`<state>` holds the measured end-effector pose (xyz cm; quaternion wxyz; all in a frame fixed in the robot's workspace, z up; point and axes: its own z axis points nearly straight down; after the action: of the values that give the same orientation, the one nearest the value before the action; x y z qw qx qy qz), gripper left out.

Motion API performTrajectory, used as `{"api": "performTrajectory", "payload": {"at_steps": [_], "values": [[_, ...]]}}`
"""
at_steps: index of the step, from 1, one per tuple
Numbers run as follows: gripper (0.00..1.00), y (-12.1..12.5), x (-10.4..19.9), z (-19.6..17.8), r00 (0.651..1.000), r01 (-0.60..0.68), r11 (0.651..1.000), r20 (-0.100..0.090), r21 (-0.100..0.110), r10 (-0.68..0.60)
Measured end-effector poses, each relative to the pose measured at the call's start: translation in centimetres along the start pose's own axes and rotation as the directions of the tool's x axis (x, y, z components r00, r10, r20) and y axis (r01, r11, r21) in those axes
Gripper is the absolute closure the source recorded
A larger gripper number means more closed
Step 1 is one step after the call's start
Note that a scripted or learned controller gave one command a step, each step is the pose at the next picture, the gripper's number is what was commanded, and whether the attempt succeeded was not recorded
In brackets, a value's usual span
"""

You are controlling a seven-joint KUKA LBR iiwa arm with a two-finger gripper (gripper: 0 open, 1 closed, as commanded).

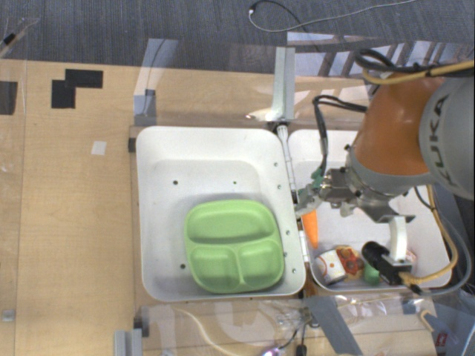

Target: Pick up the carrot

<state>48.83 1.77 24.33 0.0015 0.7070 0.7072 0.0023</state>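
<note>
Camera view, from above: the carrot (310,228) lies in the right bin (445,232), against its left wall, just below the pincer (315,191). The arm (404,136) leans over this bin; whether the pincer is wide or narrow cannot be told. Small objects (345,262) crowd the bin's near edge. The left bin (171,162) holds a green divided plate (234,245) on the table (67,221).

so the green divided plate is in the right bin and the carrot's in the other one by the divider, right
Not quite. The camera view shows the green divided plate in the left bin, not the right. The carrot lies in the right bin, close to the divider, as you said.
</note>
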Motion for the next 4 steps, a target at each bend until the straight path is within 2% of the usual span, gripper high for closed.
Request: {"api": "performTrajectory", "payload": {"at_steps": [1,2,3,4], "values": [[0.00,2.4,-1.1,6.0,0.999,-0.052,0.999,0.001,0.004,0.052],[1.00,2.6,-1.0,4.9,0.999,-0.049,0.999,0.000,0.001,0.049],[0.00,2.6,-1.0,4.9,0.999,-0.050,0.999,0.000,0.001,0.050],[0.00,0.8,-2.9,5.9,0.997,-0.077,0.997,0.001,0.003,0.077]]}}
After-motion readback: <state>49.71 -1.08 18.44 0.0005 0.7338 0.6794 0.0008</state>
